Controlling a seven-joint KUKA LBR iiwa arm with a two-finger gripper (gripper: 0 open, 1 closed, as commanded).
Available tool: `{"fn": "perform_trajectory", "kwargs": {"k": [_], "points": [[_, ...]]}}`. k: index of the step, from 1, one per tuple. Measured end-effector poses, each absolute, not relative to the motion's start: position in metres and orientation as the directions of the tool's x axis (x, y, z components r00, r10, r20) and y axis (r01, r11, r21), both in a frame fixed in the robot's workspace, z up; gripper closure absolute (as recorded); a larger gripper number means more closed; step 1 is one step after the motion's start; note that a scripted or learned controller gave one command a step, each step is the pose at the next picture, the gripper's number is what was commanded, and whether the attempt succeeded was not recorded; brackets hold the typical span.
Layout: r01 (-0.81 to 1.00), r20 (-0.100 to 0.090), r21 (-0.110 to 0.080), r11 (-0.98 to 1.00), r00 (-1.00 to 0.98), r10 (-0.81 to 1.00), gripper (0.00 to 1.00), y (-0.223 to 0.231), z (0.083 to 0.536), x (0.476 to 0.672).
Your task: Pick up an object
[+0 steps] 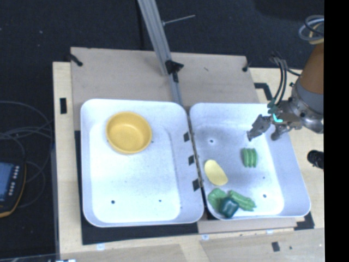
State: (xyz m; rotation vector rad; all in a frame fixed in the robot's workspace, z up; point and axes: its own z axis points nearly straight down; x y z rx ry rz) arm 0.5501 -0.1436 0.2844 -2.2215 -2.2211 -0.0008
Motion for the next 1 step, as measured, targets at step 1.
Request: {"fn": "perform_trajectory", "kwargs": {"k": [1], "points": [[1.000,0.001,0.000,0.000,0.000,1.000,0.00,-0.1436,0.2844,0.5501]]}}
